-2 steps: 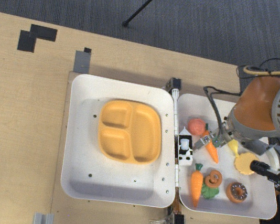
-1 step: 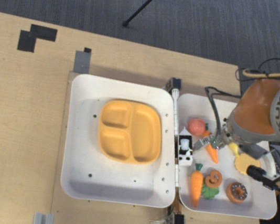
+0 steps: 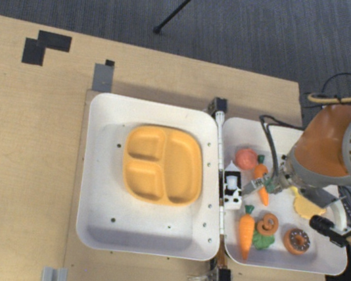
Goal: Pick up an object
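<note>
Tool (image 3: 268,183) low in right bin (image 3: 334,266), tip down among toys; grip state cannot tell. Small carrot (image 3: 262,186) directly under tip, likely target. Pink ball (image 3: 246,158) just left-behind; bigger carrot (image 3: 245,233) nearer front; yellow tray (image 3: 161,164) far left, untouched.

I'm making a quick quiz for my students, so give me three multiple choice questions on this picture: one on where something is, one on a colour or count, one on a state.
1. Where does the divided plate lie?
A. left bin
B. right bin
C. on the floor

2. What colour is that plate?
A. blue
B. yellow
C. black

3. How does the large carrot rest?
A. lying in the right bin
B. standing on the plate
C. hanging from a cable

Answers: 1 A, it sits in the middle of the left bin; 2 B, its compartments are all yellow; 3 A, it lies flat near the right bin's front left corner.
</note>
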`<control>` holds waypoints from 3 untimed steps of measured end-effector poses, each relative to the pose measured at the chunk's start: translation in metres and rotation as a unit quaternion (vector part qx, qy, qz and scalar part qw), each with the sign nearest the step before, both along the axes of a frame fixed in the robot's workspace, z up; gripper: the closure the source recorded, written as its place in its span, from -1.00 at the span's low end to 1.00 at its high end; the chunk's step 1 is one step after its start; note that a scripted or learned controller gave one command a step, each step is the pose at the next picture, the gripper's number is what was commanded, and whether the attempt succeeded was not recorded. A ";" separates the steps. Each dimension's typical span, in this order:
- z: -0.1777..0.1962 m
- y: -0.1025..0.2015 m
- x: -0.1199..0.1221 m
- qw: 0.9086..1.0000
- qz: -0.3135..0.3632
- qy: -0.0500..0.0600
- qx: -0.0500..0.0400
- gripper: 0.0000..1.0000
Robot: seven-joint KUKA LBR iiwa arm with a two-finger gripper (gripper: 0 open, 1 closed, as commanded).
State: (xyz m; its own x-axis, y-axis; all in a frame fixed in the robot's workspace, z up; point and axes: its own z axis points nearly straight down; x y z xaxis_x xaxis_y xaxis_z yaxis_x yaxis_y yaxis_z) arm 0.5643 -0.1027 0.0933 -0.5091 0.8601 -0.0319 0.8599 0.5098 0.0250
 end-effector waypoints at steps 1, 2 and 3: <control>-0.001 0.002 0.026 0.999 -0.052 0.013 0.001 -1.00; 0.007 0.009 0.028 0.999 -0.051 0.013 0.008 1.00; 0.008 0.004 0.028 0.999 -0.052 0.010 0.004 -1.00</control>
